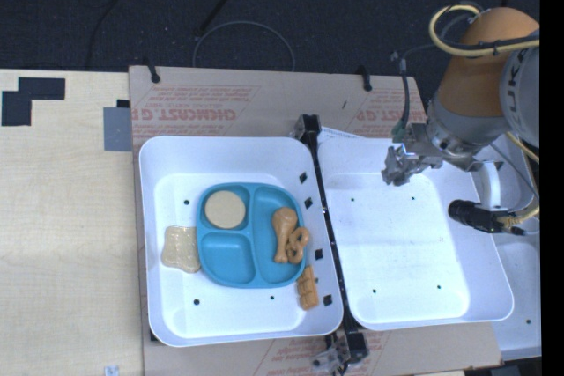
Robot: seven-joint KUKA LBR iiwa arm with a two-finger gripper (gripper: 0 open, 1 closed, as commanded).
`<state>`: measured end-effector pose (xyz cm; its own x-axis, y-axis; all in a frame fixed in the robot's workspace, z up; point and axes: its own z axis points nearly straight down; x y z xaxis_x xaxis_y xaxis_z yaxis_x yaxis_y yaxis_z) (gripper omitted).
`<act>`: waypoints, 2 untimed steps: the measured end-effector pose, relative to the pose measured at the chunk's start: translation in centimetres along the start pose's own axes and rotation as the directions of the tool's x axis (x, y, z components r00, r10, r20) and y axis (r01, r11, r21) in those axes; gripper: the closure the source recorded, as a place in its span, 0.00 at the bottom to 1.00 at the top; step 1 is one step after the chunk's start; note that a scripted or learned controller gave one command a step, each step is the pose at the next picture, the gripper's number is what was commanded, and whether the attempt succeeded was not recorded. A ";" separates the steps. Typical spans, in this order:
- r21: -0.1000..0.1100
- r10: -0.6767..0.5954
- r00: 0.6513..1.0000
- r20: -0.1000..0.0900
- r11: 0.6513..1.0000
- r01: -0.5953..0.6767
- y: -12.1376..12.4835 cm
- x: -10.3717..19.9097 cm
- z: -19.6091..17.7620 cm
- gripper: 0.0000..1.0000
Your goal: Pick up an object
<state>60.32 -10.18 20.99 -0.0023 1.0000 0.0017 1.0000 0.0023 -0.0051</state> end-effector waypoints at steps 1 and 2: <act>0.000 0.000 1.000 0.000 1.000 0.000 -1.5 4.2 0.5 1.00; 0.001 -0.002 1.000 -0.001 1.000 0.002 -3.3 9.7 1.1 1.00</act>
